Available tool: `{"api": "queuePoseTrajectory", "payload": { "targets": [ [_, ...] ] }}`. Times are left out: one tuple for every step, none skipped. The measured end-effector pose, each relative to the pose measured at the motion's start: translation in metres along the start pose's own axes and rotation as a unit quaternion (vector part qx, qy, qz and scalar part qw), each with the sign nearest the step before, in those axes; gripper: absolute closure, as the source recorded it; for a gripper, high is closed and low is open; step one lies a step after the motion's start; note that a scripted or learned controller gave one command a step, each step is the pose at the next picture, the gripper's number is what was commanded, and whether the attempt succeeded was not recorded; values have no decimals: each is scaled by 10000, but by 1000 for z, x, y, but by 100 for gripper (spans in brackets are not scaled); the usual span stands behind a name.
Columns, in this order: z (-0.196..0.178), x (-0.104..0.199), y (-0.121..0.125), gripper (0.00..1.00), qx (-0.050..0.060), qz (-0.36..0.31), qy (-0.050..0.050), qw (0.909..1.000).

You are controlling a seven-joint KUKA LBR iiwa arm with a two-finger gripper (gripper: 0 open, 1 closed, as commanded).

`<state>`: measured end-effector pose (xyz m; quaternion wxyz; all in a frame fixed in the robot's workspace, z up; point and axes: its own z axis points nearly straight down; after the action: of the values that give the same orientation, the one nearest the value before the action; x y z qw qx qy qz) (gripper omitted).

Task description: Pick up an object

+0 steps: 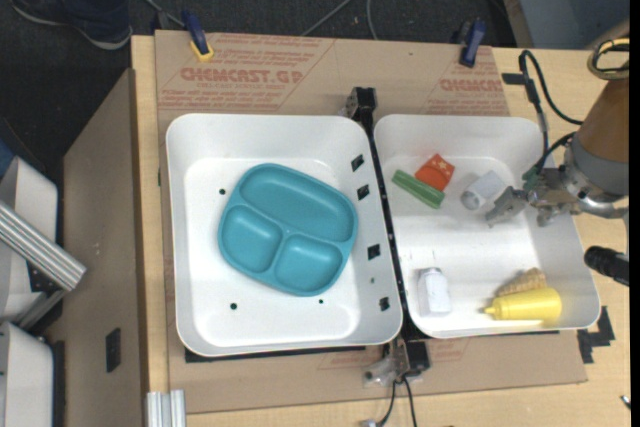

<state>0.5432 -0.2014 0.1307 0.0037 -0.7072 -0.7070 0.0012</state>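
Along the right bin's (480, 130) far-right rim, the grey two-finger gripper (512, 203) reaches in low, its arm cut off by the frame edge. Bare white floor lies open through the bin's middle, between the objects near the back wall and those at the front. Whether the fingers are spread or pressed together cannot be told; they blur into dark metal. Just beside the fingertips, on their left, sits a small grey cylinder-like object (481, 189), apparently apart from them. Further left lie an orange-red block (435, 172) touching a green bar (417, 188). Near the front rim rest a small white box (433, 289) and a yellow squeeze bottle (524, 305). The left bin (200, 215) holds a teal divided plate (287, 229).
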Motion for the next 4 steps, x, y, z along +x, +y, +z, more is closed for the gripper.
{"api": "queuePoseTrajectory", "payload": {
  "targets": [
    [49,1,-1,0,-4,-1,-1,10000],
    [34,0,1,100,-39,-2,-11,10000],
    [-12,6,-3,100,-59,-6,-23,10000],
    [-57,1,-3,100,-65,-6,-28,10000]
  ]
}}
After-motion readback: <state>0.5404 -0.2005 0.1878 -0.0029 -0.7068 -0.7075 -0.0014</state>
